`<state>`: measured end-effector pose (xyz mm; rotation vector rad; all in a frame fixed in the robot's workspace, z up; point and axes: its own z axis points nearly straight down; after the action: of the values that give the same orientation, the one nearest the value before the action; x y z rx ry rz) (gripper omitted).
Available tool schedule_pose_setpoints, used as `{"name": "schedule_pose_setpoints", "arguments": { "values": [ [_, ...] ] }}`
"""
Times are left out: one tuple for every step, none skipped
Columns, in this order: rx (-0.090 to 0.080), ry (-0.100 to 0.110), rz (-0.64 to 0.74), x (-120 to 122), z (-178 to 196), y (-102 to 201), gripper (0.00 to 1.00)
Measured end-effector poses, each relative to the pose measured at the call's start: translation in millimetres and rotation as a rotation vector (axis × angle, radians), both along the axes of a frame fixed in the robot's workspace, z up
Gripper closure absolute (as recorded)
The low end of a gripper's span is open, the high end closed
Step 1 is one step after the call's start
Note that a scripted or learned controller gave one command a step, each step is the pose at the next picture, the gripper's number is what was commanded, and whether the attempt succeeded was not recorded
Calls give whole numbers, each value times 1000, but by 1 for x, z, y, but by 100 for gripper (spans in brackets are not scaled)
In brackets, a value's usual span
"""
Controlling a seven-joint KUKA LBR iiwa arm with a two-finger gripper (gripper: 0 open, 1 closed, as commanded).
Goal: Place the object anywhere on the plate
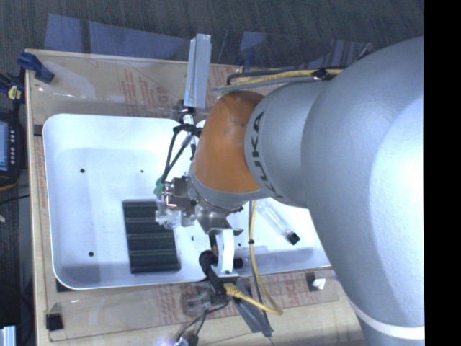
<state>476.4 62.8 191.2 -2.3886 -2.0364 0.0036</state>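
A black ridged rectangular plate (150,236) lies flat in the left white bin (79,157), near its front right corner. My gripper (173,206) hangs just above the plate's upper right corner, mostly hidden under the orange-banded wrist (223,150). A clear tube with a black cap (277,223) lies on the floor of the right bin, to the right of the wrist and partly covered by the arm.
The grey arm (346,179) covers most of the right bin and the right half of the view. Cables and a yellow hose (248,305) trail over the bench's front edge. A metal bracket (197,71) stands behind the bins.
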Motion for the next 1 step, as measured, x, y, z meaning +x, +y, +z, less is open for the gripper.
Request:
{"name": "schedule_pose_setpoints", "arguments": {
  "values": [
    [-2,4,-40,-2,-32,81,100]
  ]
}}
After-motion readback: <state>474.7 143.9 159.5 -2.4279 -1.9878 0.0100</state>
